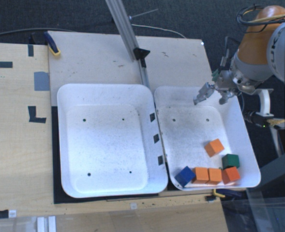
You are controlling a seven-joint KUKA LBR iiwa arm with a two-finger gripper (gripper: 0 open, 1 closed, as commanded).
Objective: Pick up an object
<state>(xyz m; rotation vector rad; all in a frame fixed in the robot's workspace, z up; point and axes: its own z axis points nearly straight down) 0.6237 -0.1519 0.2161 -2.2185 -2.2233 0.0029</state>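
Starting at the near edge of the table (16,178), the right-hand bin (244,129) holds every candidate for the pick, clustered in its near corner. A blue block (184,176) lies closest to the bin's near-left side, and just beside it two orange blocks (207,175) sit touching in a row along the near wall, with a red-orange block (231,175) at the row's right end. A green block (231,160) rests just behind that last one, touching it or very nearly (the slant makes it hard to say). A further orange block (214,147) sits tilted and apart from the rest, a little deeper into the bin. The left-hand bin (65,129) has only its speckled white floor.

Farther back, over the far right corner of the right-hand bin, the tool (215,94) hangs near the bin's far rim. Its two fingers stand apart, and nothing lies between them. It is well apart from all the blocks, which lie at the opposite end of the bin.

Judging from this, the task looks barely begun: no object is lifted and none is gripped. What is left is the whole pick, meaning travel toward the near corner, descent over one block, closure and lift. The lone tilted orange block seems the easiest choice, since its neighbours do not crowd it.
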